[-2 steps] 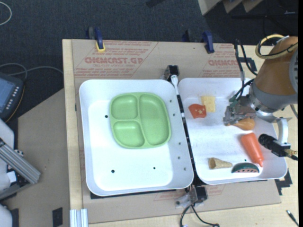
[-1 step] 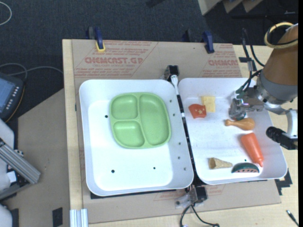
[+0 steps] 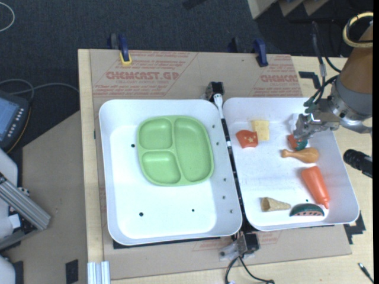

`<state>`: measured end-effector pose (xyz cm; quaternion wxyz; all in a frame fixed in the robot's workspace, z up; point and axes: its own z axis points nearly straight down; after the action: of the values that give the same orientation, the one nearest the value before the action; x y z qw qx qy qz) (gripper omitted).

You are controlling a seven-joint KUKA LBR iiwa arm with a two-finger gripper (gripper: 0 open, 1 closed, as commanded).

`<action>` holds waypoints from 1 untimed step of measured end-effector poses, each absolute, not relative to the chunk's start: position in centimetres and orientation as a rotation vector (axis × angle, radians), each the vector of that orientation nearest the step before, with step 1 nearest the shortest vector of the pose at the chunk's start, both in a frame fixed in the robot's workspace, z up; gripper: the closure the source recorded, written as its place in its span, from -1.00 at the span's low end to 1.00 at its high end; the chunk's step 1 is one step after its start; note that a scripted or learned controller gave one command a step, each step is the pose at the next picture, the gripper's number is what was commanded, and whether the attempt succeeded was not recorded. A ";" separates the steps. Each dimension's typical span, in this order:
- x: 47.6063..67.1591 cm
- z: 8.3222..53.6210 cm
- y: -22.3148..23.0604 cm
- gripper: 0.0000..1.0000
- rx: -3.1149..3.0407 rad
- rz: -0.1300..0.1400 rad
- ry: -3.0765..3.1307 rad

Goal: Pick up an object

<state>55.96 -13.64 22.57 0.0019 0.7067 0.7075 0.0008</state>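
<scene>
The surface carries two white bins; the left bin holds a green divided plate. My pincer hangs low over the right bin, at its far right side; how wide it stands I cannot tell. A small red piece lies right beneath it. The drumstick lies just nearer the camera, its long axis running left to right.
</scene>
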 end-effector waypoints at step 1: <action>58.7 23.5 -9.5 1.00 2.218 0.003 2.220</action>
<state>58.72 -9.48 23.54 0.0015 0.7068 0.7075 0.0009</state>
